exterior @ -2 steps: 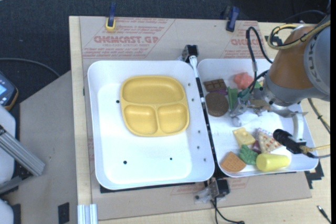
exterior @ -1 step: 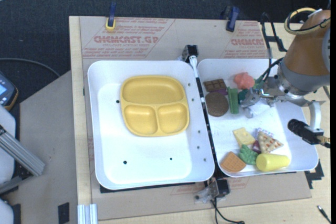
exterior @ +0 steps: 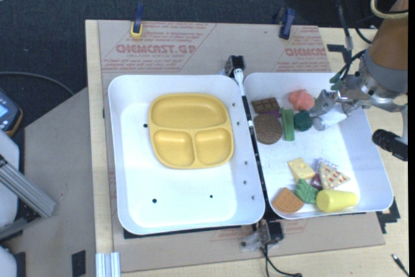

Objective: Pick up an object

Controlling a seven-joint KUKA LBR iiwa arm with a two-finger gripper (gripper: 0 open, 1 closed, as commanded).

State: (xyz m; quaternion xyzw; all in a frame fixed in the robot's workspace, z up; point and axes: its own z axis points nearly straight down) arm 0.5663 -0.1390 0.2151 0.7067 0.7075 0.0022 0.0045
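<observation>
Tabletop [exterior: 194,45]: you have a board with red print, clamped at its far edge by a yellow clamp [exterior: 137,28] and a blue clamp [exterior: 286,23], carrying two white bins side by side.
Left bin [exterior: 181,204]: you see one thing in it, a yellow tray [exterior: 191,129] with three sections, lying flat toward the far half.
Right bin [exterior: 363,152]: all the small toy foods sit here, in two groups.
Arm [exterior: 389,48]: it reaches in from your right over the far right part of the right bin, orange band uppermost.
Gripper [exterior: 322,115]: it is low over the far group, just beside the dark green piece; you cannot tell from this view whether the fingers are spread or pressed together, and nothing is seen between them.
Far group: a brown round cookie [exterior: 268,128], a chocolate bar [exterior: 265,105] touching its far side, a green stick [exterior: 288,124] just to its right, a pink lump [exterior: 301,99], and a dark green piece [exterior: 303,120].
Near group: a yellow cylinder [exterior: 336,200], an orange waffle [exterior: 288,201], a green leafy piece [exterior: 305,191], a yellow cracker [exterior: 301,168], and a pizza slice [exterior: 332,175], all close together near the front edge.
</observation>
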